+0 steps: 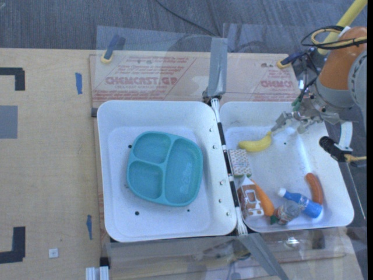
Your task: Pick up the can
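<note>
Your gripper point(285, 123), jaws apparently open and holding nothing, hovers at the right bin's point(345, 214) twelve o'clock; the can point(284, 213) lies toward six.

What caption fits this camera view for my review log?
Gripper poised over the right bin near a banana; a teal divided plate lies in the left bin.

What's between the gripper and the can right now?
Nothing, in the camera view: bare floor of the right bin runs from the gripper to the can. The banana lies just left of that stretch.
</note>
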`<action>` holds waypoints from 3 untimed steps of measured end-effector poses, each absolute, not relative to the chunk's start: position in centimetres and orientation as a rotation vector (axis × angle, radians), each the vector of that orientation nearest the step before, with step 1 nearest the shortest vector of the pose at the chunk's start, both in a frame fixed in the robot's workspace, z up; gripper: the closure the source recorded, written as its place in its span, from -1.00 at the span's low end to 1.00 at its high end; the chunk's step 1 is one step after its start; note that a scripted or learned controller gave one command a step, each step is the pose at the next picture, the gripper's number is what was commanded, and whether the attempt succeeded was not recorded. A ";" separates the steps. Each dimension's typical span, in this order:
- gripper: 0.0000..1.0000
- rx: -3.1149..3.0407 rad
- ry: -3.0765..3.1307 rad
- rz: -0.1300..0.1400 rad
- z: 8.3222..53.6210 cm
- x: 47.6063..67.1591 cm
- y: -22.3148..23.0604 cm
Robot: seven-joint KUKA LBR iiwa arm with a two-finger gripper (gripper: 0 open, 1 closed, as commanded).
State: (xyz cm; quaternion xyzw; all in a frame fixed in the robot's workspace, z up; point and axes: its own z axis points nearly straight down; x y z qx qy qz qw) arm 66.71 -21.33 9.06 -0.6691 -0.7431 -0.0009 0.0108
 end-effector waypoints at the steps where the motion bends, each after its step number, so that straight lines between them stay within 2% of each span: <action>1: -1.00 -2.281 -2.154 -0.017 8.8 61.5 -21.2; 2: -1.00 -2.266 -2.173 -0.011 8.7 65.2 -21.0; 3: -1.00 -2.207 -2.242 -0.004 8.7 59.3 -20.5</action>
